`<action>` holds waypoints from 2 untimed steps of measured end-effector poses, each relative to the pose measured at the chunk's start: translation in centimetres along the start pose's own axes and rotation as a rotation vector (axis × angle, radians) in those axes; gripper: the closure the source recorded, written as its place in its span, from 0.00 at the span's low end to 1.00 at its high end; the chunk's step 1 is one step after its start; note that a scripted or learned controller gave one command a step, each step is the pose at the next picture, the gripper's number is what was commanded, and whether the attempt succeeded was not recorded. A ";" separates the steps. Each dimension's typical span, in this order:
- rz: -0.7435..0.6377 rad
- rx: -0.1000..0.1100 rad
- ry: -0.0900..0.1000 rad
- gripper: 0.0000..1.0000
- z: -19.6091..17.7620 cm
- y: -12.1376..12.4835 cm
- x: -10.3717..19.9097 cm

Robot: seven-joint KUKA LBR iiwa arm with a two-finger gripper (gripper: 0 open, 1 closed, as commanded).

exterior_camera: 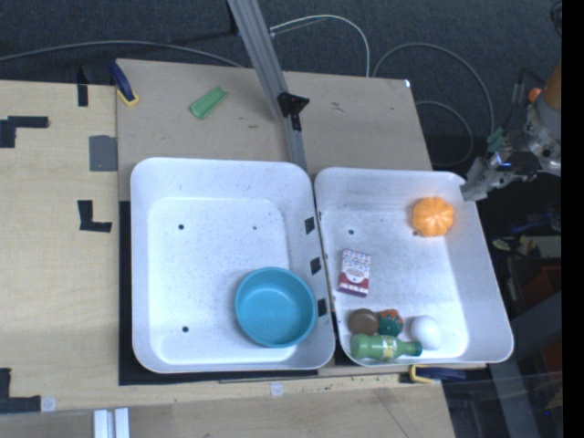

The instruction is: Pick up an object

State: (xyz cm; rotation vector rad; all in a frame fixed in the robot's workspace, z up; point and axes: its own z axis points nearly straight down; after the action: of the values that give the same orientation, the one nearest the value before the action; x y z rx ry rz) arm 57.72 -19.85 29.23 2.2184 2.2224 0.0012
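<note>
blue bowl (275,307) in left bin (164,185), orange (432,216) in right bin (365,185)

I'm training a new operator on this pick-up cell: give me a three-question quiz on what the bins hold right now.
1. True or false: the blue bowl sits in the left bin.
2. Which thing lies nearest the hand? A) orange ball B) red carton C) green bottle
3. Fill in: the white egg lies in the right bin's ____ corner, near or far from the camera?

Key: 1 true; 2 A; 3 near.
</note>
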 end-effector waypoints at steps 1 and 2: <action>-0.004 0.004 0.002 1.00 1.7 -0.3 5.2; -0.003 0.004 0.001 1.00 2.7 -0.9 9.4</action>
State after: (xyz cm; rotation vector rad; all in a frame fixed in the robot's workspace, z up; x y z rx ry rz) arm 56.76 -10.43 26.55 2.2173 2.2283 -0.0021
